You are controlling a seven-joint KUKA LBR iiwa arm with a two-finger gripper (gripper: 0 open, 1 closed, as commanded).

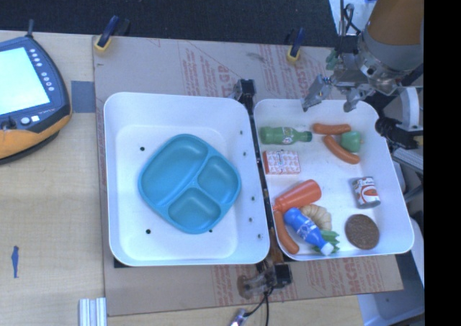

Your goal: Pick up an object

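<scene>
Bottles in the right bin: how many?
2. The green bottle lies near the bin's far-left corner; the blue bottle lies at the near edge among the toy food. A smaller one could be hidden in that pile.

The grey arm enters from the upper right, its orange band showing above the wrist, and points down and to the left. The gripper [332, 102] hangs at the wrist's end with its two fingers [312, 96] spread wide apart and nothing between them
</scene>
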